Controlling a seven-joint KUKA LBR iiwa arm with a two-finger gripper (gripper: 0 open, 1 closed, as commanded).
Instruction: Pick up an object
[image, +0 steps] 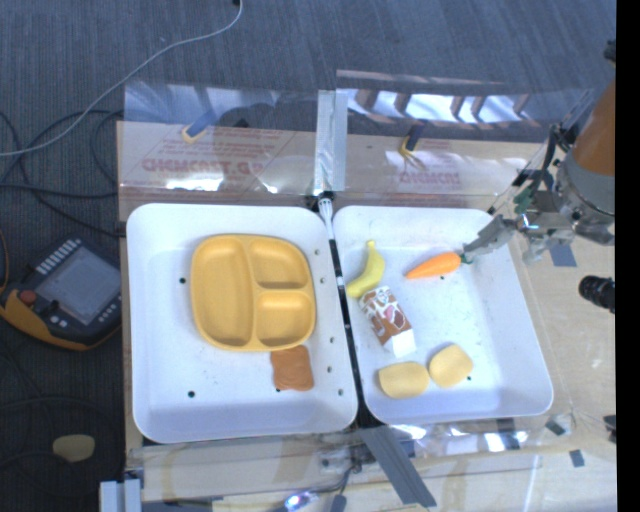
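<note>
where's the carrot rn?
In the camera view the carrot lies in the upper part of the right bin, just right of the banana, its green end toward the gripper.

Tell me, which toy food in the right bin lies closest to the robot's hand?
The carrot: its green tip almost meets the hand, while the banana and two yellow pieces lie farther off.

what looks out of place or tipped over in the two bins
Little stands out. The small bottle lies on its side in the right bin, touching the banana. In the left bin, the brown toast slice sits off the yellow divided plate, against its lower edge. Nothing looks spilled or broken.
</note>
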